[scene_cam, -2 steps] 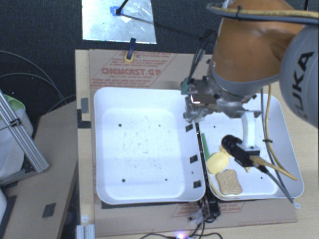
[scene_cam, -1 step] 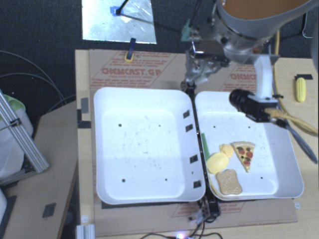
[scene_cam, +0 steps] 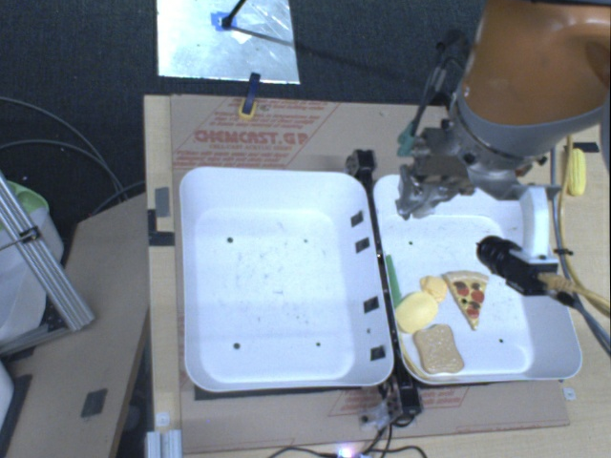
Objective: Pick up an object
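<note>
The left bin (scene_cam: 267,275) takes up the middle-left of the frame. Its floor is bare white with a few dark specks, and its raised rim is rounded at the corners. Its right wall presses against the right bin (scene_cam: 516,346). Small black clips (scene_cam: 363,245) sit along that shared seam, so the rims there make a double ridge.

A thin green stick (scene_cam: 390,280) lies just inside the right bin, along its left wall. The gripper (scene_cam: 417,201) hangs over the bin's upper-left corner, close to the rim and the seam. Whether the claw is released or clenched cannot be told, and nothing is seen in its grasp.

The objects are clustered in the lower-left part of the right bin, below the gripper:
- a rounded yellow lemon-like piece (scene_cam: 416,311) near the stick
- a smaller yellow chunk (scene_cam: 433,286) touching its upper right
- a tan biscuit (scene_cam: 439,348) near the bottom rim, just beneath the yellow lemon-like piece
- a pizza slice (scene_cam: 468,296) with a yellow crust and red toppings, its tip pointing down-frame

White floor lies open to the right of the pizza slice and in the bin's lower-right corner.
</note>
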Available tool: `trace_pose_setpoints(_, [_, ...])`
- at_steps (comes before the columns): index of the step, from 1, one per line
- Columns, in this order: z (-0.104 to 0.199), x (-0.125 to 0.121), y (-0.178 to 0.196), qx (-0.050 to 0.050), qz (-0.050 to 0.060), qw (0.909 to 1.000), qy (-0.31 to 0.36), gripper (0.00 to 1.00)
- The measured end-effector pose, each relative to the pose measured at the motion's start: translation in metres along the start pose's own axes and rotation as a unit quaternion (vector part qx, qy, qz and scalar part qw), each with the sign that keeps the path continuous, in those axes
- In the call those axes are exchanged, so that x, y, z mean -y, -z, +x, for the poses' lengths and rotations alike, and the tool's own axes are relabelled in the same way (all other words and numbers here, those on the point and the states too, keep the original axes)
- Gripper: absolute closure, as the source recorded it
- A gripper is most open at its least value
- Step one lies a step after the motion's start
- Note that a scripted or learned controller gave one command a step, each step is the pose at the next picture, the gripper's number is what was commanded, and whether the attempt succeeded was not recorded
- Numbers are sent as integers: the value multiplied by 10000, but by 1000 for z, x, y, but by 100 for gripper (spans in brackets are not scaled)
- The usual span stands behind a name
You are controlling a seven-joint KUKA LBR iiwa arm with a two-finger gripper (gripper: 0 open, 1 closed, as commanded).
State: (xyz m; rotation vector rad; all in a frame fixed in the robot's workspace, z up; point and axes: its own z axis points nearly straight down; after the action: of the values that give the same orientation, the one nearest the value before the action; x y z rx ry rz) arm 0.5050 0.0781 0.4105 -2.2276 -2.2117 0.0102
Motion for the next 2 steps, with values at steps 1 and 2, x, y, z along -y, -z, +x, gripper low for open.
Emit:
trace_pose_setpoints(1, [41, -59, 101, -30, -110, 9999, 66, 100])
trace_pose_setpoints(2, [110, -37, 127, -36, -56, 9999, 92, 100])
